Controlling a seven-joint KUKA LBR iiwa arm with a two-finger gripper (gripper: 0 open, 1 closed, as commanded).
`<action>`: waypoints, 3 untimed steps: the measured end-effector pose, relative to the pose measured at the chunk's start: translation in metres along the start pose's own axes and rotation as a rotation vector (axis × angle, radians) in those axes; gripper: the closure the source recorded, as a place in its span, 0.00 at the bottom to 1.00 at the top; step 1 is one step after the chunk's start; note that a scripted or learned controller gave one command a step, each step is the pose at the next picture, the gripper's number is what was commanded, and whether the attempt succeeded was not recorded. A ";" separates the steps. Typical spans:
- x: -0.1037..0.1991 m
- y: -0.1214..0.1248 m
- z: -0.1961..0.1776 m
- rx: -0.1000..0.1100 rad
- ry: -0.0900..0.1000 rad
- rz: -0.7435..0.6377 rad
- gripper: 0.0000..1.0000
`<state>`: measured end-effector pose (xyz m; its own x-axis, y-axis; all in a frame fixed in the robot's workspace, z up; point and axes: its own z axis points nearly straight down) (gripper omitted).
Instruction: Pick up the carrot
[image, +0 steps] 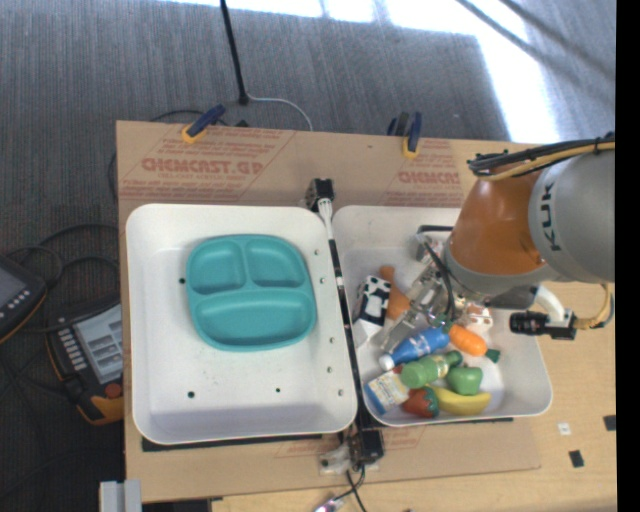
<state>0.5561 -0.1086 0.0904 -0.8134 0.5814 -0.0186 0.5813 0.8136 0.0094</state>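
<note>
I've got the gripper (425, 290) down in the right bin (520, 400), center-right of frame, amid piled toy food; can't tell its state. Carrot (468, 340) lies just right of it, w/ nothing seen gripped. Approach step, I judge; next: center over carrot, close.

Bright daylight patch on floor (540, 40) upper right; white bins (150, 300) near glare; soft shadow beneath arm (540, 225); overall slightly soft, low resolution.
</note>
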 end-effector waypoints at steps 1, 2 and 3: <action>-0.012 -0.086 -0.001 0.005 0.007 -0.206 0.00; 0.031 -0.062 -0.001 0.005 -0.002 -0.356 0.00; -0.020 -0.049 -0.096 0.004 0.014 -0.444 0.00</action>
<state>0.5417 -0.1602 0.1864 -0.9844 0.1759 -0.0060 0.1759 0.9844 -0.0005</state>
